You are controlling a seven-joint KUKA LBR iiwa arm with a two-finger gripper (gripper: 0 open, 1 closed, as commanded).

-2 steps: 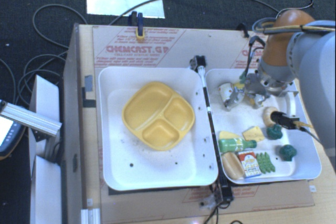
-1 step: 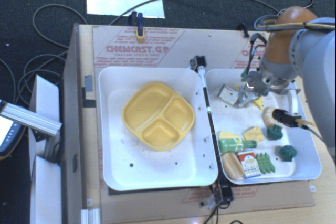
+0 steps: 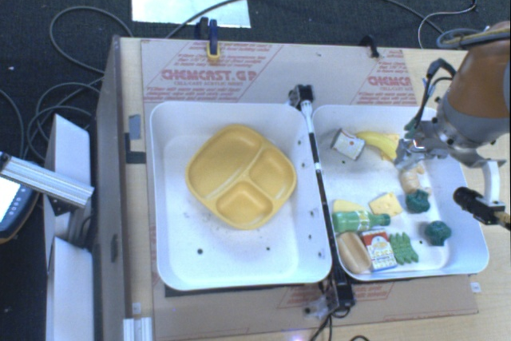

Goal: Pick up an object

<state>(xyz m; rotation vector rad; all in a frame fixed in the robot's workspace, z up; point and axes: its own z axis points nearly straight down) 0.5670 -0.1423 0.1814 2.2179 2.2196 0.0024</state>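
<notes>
Our hand [image 3: 409, 158] hangs low over the right bin [image 3: 479, 255], just right of the banana [image 3: 378, 143]; how it is set we cannot tell. Directly below the hand lies a small tan piece [image 3: 410, 181], touching a dark green lump [image 3: 418, 202]. We judge the banana the best target: light, stiff plastic, smooth and likely slippery, so we would grip across its thick middle. Left of the banana sits a small white carton [image 3: 347, 144]. Further left, the other bin holds a yellow divided plate [image 3: 241, 176]
</notes>
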